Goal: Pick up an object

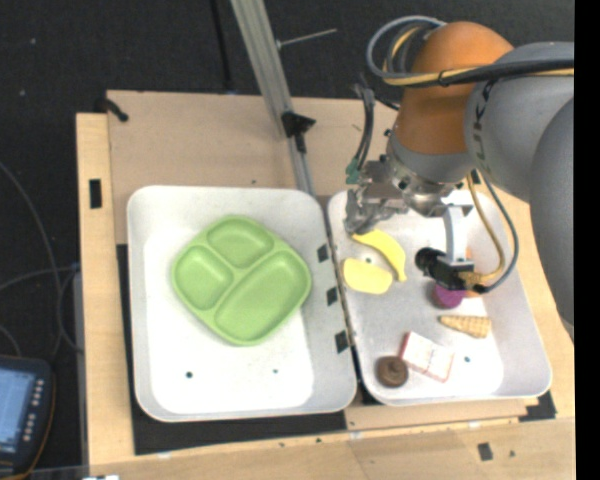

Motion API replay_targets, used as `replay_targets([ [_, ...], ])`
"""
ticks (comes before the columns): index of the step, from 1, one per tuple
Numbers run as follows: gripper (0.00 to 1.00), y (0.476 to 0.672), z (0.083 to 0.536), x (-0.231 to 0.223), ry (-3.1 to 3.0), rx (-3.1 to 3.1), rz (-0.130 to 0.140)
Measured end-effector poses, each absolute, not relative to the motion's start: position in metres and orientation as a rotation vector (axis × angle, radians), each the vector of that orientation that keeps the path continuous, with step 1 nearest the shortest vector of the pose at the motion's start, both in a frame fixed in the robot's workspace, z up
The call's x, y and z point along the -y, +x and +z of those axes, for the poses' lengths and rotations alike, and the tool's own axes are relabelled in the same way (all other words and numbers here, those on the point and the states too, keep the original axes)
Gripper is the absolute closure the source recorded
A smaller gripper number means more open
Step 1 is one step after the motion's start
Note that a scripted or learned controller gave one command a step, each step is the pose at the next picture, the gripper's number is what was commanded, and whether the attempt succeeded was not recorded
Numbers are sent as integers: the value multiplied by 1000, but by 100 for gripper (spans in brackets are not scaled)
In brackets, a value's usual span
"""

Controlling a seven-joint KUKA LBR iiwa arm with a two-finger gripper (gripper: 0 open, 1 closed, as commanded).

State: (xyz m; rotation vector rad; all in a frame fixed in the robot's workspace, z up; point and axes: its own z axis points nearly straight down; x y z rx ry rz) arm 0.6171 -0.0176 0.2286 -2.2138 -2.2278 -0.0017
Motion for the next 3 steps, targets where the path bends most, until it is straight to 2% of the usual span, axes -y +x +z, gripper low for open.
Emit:
replay_targets([
  [1,100,590,230,-31,-2212,2228,-1],
  [2,100,581,228,-85,-2210,2229,-2],
  [3,0,581,228,-82,-2218,2223,-2],
])
